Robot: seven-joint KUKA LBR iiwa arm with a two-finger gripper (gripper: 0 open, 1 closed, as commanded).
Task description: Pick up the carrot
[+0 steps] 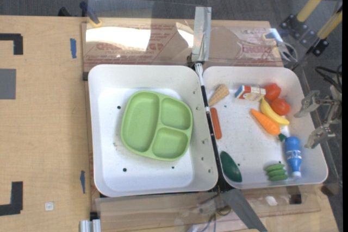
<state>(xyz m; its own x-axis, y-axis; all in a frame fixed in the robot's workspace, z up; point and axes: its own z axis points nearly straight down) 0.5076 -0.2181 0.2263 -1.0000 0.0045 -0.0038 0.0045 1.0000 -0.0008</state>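
The carrot (266,121) lies untouched in the right bin (246,145), right of the frame's centre, touching a banana (273,111). The gripper (321,117) hovers at the right edge over the bin's rim; whether it is spread or pressed together cannot be told. Reaching, grasping and lifting all remain.

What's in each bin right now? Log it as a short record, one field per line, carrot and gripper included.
left bin: green divided plate
right bin: toy foods and a bottle
carrot: right half of right bin, lying loose, pointed end toward upper left, right beside the banana
other items: tomatoes, blue bottle, green pea pod, ice cream cone, sausage, dark green vegetable
gripper: at right bin's right edge, holding nothing
task state: carrot not yet picked up
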